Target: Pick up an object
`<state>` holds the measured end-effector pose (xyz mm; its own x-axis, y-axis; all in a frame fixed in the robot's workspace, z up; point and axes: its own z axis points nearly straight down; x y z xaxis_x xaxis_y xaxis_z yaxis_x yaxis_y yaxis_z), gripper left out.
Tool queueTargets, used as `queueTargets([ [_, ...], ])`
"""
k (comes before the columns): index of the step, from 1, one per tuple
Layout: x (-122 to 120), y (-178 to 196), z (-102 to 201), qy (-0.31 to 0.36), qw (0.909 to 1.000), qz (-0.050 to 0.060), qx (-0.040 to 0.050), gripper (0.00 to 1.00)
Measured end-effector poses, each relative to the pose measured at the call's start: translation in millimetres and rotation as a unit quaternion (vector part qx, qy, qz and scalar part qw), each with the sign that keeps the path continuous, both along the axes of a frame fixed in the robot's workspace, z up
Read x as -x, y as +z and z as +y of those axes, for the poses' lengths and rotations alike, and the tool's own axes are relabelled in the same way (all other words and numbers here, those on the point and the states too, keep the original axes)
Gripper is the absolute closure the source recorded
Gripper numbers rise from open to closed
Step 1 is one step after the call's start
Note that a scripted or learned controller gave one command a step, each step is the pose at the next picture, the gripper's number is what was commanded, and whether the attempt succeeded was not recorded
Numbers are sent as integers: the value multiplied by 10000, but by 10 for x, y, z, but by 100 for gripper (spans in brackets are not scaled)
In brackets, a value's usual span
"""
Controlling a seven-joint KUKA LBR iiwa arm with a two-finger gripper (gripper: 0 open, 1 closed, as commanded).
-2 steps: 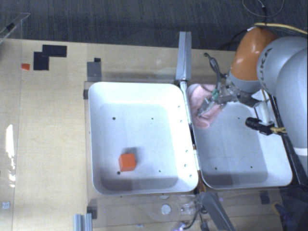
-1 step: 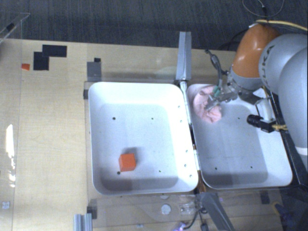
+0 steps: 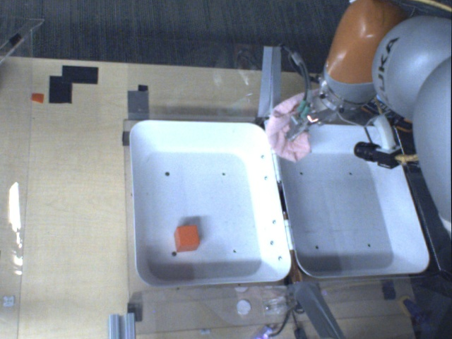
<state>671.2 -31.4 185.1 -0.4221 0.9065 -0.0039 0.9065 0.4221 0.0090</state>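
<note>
A crumpled pink cloth [image 3: 289,134] hangs at the far left corner of the right bin [image 3: 353,203], over the seam where the two bins meet, at about one o'clock from the middle of the view. Its upper edge is caught between the fingers of the gripper [image 3: 305,116], which are closed on the fabric; the rest of the cloth droops down and to the left, its lower folds reaching toward the bin's rim, and whether it touches the rim cannot be told.

The gripper sits at three o'clock of the cloth's top, small and dark with green and red spots on it. Behind it, toward two o'clock, the wrist rises into the orange band [image 3: 360,37], and the grey arm [image 3: 420,69] bulks out from there to the right edge, bent down over the far side of the right bin. A black cylindrical fitting [image 3: 374,152] juts from the arm at four o'clock of the gripper.

In the left bin [image 3: 205,154], well apart from the cloth at about seven o'clock, an orange block [image 3: 187,238] lies on the floor near the front left corner.

On the wooden bench [image 3: 63,210], at ten o'clock, lie black blocks [image 3: 70,82] and a small orange square [image 3: 37,98].
</note>
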Motion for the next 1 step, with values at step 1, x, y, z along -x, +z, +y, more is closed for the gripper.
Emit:
queueTargets([
  [1, 8, -10, 652, -526, 9986, 15, -6, 100],
])
